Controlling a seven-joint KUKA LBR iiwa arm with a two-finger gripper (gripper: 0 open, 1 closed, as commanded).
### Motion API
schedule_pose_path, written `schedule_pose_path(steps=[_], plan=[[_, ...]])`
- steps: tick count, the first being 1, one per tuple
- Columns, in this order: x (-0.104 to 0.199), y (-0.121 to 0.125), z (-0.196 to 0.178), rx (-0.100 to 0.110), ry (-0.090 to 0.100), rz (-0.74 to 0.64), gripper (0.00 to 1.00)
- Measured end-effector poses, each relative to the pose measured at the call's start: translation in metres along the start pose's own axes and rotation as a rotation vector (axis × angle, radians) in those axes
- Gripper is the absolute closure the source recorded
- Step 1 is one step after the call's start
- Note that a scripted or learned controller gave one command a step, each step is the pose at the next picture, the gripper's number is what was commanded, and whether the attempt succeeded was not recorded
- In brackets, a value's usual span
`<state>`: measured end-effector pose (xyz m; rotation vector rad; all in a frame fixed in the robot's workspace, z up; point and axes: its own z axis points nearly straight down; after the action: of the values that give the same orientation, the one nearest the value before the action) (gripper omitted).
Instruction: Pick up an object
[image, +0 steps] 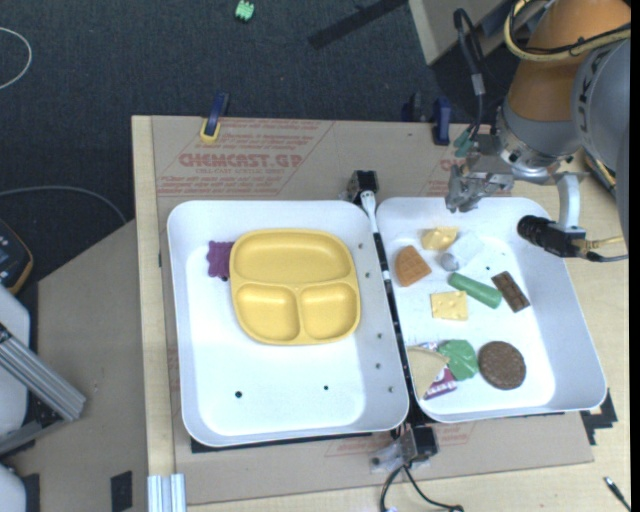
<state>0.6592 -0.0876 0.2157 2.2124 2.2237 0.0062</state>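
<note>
The right bin (560, 330) holds several small items. They include a pale yellow chunk (438, 238), an orange-brown piece (411, 265), a green cylinder (473, 290), a dark brown bar (510, 291), a yellow square (449, 306), a green lump (460, 354) and a round brown disc (501, 364). My gripper (466, 196) hangs over the far rim of this bin, just beyond the pale yellow chunk, with nothing seen in it. The grey arm with its orange band (545, 85) rises behind it at the top right.
The left bin (280, 400) holds a yellow three-compartment tray (295, 285) with a purple item (218, 258) at its left side. A crumpled wrapper (436, 376) lies near the right bin's front-left corner. A black fitting (545, 233) sticks over the right bin's far-right rim.
</note>
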Motion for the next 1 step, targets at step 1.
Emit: schedule_pose_path(steps=[1], plan=[[0.0013,-0.0148,-0.0125,0.007,0.000,0.005,1.00]])
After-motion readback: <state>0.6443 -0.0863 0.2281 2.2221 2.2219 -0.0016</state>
